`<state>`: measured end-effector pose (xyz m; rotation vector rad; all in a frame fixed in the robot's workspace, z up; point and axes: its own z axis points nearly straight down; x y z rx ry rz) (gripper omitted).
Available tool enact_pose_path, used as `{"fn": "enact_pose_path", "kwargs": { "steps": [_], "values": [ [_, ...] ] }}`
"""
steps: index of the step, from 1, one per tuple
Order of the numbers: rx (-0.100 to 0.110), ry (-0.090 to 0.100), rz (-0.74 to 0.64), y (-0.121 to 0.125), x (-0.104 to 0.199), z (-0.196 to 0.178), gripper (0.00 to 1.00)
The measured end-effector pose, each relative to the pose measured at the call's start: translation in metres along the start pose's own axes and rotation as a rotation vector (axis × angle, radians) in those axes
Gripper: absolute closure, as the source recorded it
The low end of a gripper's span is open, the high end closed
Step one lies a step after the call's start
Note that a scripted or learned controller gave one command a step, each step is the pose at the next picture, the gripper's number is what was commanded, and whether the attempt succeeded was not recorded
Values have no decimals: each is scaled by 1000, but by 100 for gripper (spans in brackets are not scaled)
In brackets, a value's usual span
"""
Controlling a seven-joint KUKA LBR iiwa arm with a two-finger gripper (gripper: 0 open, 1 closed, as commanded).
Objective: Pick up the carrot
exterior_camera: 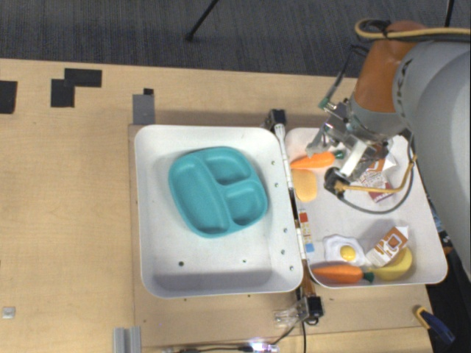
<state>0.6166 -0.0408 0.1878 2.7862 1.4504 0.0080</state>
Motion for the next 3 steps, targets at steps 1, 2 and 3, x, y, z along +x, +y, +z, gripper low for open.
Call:
{"fn": "enact_pose_path", "kwargs": {
  "steps": [1,2,3],
  "values": [
    [10,-9,-67,42,-35,97,0],
    [69,-40,63,61,-17,100,0],
    [40,-23,56,64,-11,88,100]
  ]
}}
